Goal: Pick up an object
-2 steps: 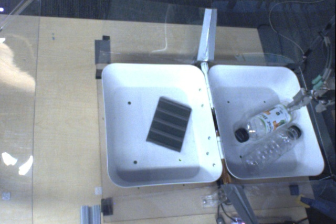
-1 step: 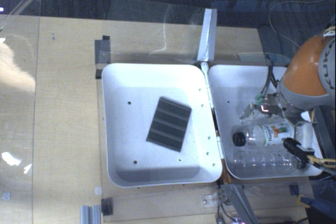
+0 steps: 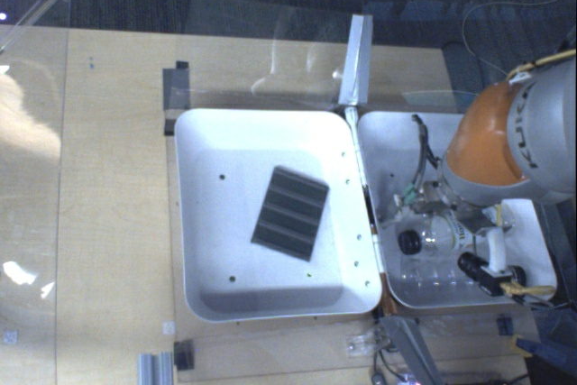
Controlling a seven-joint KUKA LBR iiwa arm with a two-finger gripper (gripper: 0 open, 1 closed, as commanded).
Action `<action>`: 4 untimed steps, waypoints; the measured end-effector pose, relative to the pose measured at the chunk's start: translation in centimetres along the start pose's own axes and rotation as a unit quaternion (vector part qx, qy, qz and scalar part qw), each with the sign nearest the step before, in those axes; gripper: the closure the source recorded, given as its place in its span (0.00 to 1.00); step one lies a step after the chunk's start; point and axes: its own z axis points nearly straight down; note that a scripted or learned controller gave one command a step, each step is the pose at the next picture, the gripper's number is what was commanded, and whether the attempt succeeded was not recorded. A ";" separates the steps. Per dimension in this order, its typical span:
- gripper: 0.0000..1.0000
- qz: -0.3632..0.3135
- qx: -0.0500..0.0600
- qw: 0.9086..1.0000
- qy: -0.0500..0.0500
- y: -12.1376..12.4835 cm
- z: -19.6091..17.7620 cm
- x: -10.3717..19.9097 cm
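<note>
**In the bin below: end effector low, the clearest target a wall away**

Beneath the orange-banded arm [image 3: 491, 144], the end effector [image 3: 431, 225] hangs low inside one white bin [image 3: 388, 158], close to its floor. Cables and glare crowd it, so I cannot tell whether it is spread or pressed together, and nothing can be seen caught in it. Just beside it, on the side toward the dividing wall, sits a small black round thing [image 3: 410, 241], too small to identify.

The plainest candidate for picking, a ribbed black slab [image 3: 290, 212], lies well apart from the end effector. It is beyond the shared wall, flat and slightly turned, near the middle of the neighbouring bin [image 3: 207, 158]. Both bins rest on a pale wooden surface [image 3: 108, 194].

Several things could go wrong from here, as I judge it:

- **Empty close:** if the end effector closes where it hangs, it may catch only air, since the round thing sits off to one side rather than under it.
- **Nudged target:** a descent slightly off line would likely knock so small a thing toward the wall.
- **Wall strike:** crossing to the slab without rising first risks hitting the wall between the bins.
- **Poor grip on the slab:** it lies flat and looks wide and thin, offering little edge to pinch, so a grasp from above may slip off or only slide it along the floor.
</note>
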 end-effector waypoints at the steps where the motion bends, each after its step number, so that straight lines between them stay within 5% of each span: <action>1: 0.00 -0.123 0.002 0.992 0.000 -0.4 -0.1 -3.6; 2: 1.00 -0.124 -0.003 0.992 0.003 0.0 -1.3 -3.1; 3: 0.00 -0.124 -0.003 0.992 0.003 0.0 -1.3 -3.2; 4: 0.00 -0.181 -0.001 0.983 -0.001 -0.4 0.0 -0.3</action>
